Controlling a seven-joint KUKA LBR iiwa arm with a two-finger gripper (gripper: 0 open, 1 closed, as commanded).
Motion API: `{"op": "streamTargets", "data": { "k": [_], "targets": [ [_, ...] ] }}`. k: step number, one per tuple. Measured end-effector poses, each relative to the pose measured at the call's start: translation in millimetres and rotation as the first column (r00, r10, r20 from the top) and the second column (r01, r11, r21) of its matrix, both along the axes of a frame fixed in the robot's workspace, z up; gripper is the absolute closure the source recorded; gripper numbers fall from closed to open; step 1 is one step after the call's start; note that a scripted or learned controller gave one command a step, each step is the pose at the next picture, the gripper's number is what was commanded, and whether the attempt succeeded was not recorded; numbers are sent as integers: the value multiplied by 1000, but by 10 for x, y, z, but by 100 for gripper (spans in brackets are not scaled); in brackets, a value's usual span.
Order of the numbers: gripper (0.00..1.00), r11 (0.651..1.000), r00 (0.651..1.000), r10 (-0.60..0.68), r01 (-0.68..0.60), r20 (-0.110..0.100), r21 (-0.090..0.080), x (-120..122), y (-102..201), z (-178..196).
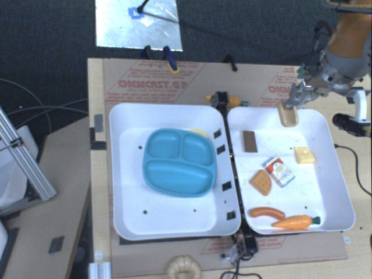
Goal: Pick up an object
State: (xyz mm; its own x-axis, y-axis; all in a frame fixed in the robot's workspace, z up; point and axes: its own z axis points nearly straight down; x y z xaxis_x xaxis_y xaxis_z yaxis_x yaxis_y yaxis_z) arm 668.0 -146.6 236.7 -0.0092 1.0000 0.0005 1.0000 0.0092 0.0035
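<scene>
Nearest you in the right bin [343,214] lie a toy carrot [293,221] and a sausage [267,213]; farther back sit a waffle [261,182], a small carton [279,171], a cheese block [304,155] and a chocolate bar [249,141]. The left bin [125,156] holds a blue divided plate [179,161]. At the right bin's far edge, the gripper [289,112] has its fingers closed on a tan bread-like piece [288,117].

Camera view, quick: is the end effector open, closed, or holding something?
End effector: closed on a tan block, raised over the right bin's far edge.
</scene>
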Motion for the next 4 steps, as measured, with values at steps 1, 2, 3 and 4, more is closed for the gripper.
{"op": "streamTargets", "data": {
  "k": [1, 2, 3, 4],
  "targets": [
    [100, 1000, 1000, -1, 1, -3, 1, -95, 496, -106],
    [100, 1000, 1000, 1, -1, -3, 2, -127, 1061, -208],
    [100, 1000, 1000, 1, -1, -3, 2, -203, 1598, -276],
    [100, 1000, 1000, 1, -1, -1, 2, -172, 2190, -237]
  ]
}}
